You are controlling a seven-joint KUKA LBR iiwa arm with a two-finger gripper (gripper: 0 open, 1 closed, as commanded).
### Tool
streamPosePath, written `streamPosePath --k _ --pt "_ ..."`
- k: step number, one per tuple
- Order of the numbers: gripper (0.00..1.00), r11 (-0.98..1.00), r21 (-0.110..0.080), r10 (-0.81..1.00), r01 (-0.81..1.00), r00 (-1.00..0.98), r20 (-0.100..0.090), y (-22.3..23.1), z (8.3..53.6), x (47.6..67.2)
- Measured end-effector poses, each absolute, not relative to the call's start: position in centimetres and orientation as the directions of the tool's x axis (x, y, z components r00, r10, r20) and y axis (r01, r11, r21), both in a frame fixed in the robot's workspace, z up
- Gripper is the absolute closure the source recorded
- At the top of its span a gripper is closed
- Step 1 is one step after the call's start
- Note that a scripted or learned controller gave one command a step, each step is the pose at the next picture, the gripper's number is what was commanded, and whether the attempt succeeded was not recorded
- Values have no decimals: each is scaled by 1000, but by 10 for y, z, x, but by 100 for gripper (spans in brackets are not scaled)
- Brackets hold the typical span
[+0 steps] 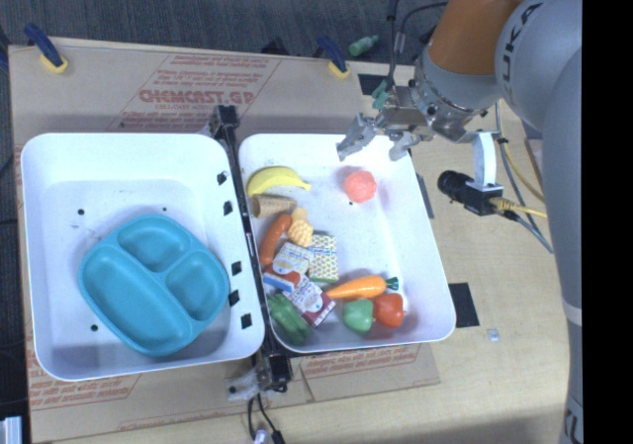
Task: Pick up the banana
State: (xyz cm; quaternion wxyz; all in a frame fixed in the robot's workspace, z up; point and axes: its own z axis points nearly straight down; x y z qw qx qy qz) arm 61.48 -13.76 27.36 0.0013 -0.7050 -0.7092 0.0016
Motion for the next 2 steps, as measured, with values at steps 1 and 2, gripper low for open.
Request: streamPosePath --k 1,2 --pt "0 55 -7 999 998 -55 0 -123 162 647" --pt "0 282 -5 959 959 -282 2 -105 91 656"
